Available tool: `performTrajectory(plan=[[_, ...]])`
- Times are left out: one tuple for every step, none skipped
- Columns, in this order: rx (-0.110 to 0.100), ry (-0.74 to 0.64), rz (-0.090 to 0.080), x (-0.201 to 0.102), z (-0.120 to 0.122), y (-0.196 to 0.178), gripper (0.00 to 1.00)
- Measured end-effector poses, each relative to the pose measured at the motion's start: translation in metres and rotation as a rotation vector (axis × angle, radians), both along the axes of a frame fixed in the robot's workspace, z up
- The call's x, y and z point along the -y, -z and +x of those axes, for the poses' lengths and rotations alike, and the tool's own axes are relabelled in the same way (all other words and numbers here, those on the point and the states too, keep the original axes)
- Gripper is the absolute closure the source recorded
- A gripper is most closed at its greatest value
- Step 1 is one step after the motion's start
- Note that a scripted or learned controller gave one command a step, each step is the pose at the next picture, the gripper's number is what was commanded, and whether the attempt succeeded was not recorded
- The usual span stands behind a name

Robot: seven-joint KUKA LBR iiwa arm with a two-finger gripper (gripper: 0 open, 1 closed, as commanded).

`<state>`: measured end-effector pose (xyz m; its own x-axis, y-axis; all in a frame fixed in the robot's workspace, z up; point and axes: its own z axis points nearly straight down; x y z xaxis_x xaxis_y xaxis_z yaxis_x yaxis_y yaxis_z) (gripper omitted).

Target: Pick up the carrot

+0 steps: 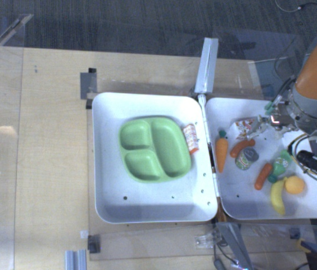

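Observation:
The carrot (pixel 221 153) is orange with a green top. It lies lengthwise along the left wall of the right bin (pixel 316 210), top pointing away from the camera. My gripper (pixel 265 121) hangs over the far part of that bin, to the right of and beyond the carrot and well apart from it. It is close to a white packet (pixel 241 127). Nothing shows between its fingers.
Beside the carrot lie a red sausage-like piece (pixel 241 147) and a small can (pixel 247 158). Further right are a second orange-red piece (pixel 263 176), a green item (pixel 282 163), a banana (pixel 277 196) and a yellow-orange fruit (pixel 295 185). The left bin (pixel 108 201) holds a green divided plate (pixel 154 148) and a small packet (pixel 190 137).

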<state>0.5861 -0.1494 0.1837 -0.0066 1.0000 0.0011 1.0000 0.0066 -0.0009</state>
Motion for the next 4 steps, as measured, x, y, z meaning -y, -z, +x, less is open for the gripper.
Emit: performTrajectory(plan=[[0.003,0.009,-0.001,-0.010,0.027,-0.030,0.00],[0.003,0.042,-0.001,-0.026,0.047,-0.058,0.00],[0.004,0.112,-0.002,-0.010,0.069,-0.066,0.00],[0.005,0.193,-0.002,0.006,0.085,-0.074,0.00]])
